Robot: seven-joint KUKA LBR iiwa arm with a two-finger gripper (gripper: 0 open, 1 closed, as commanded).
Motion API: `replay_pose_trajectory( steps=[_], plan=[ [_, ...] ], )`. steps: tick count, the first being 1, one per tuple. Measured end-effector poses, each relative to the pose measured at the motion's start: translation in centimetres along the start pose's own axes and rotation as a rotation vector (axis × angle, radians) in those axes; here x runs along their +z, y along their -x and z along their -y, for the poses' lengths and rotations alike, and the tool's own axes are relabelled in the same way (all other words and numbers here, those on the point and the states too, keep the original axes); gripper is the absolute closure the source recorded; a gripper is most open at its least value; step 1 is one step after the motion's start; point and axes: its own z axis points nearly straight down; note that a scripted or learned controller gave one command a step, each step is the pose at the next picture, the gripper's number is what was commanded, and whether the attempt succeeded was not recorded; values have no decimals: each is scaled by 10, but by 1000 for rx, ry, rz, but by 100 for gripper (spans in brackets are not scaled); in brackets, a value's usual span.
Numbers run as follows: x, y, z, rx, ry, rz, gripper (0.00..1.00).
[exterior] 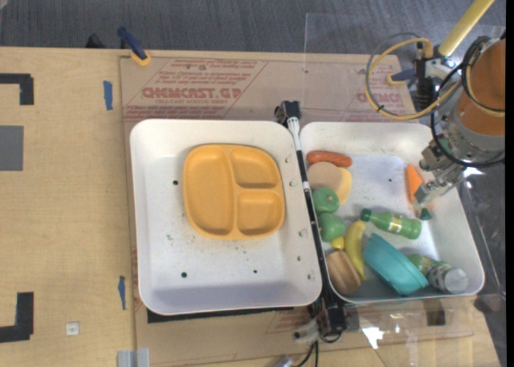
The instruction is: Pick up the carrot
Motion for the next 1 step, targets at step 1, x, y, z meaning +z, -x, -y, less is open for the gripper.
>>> replay_pose_trajectory(
  steps=[1],
  plan=[
    [-34, 44, 27, 204, -17, -8, 100]
  ],
)
